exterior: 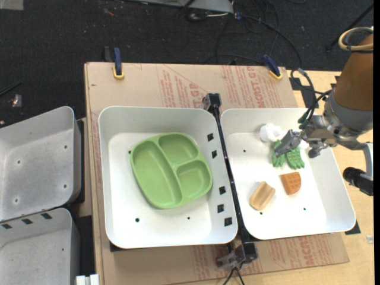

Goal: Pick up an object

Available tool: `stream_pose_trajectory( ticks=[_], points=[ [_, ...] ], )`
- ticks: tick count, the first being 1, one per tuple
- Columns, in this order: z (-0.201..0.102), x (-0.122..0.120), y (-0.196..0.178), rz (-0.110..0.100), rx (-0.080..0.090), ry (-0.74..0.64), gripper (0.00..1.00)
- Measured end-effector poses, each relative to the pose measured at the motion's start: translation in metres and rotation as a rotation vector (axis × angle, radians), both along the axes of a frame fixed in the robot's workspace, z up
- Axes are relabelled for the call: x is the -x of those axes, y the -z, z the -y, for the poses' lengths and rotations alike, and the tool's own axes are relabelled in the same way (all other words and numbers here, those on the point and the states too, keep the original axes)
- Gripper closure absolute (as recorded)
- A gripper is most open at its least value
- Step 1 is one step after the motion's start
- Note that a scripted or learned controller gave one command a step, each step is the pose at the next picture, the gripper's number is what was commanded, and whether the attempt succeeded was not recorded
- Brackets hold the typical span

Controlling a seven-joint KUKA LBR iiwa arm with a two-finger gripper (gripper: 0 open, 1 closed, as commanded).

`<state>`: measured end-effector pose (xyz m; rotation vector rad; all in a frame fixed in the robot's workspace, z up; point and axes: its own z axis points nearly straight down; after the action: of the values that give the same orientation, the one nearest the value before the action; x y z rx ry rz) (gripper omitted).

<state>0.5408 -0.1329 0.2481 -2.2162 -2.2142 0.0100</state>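
Note:
In the right bin [332,215] lie a green leafy toy [289,158], a white lump [269,132], an orange waffle-like piece [291,183] and a tan bread roll [262,195]. My gripper [301,144] hangs over the bin's upper right part, just above the green toy's upper edge and right of the white lump. Its two dark fingers [290,141] stand spread apart, open, with nothing between them. The green toy's top is partly hidden by the near finger.
The left bin [119,218] holds a green divided plate [172,170]. A black divider [224,177] runs between the bins. Grey trays [35,159] lie off the bench to the left. Clamps and cables sit at the bench's far edge.

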Motion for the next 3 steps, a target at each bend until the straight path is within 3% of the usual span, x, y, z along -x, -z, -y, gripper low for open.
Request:
stream_pose_trajectory(
  ticks=[1, 3],
  points=[
    [0.000, -0.002, -0.005, 0.010, 0.002, -0.002, 0.00],
    [0.012, 0.000, 0.104, 0.005, 0.001, 0.001, 0.00]
  ],
)
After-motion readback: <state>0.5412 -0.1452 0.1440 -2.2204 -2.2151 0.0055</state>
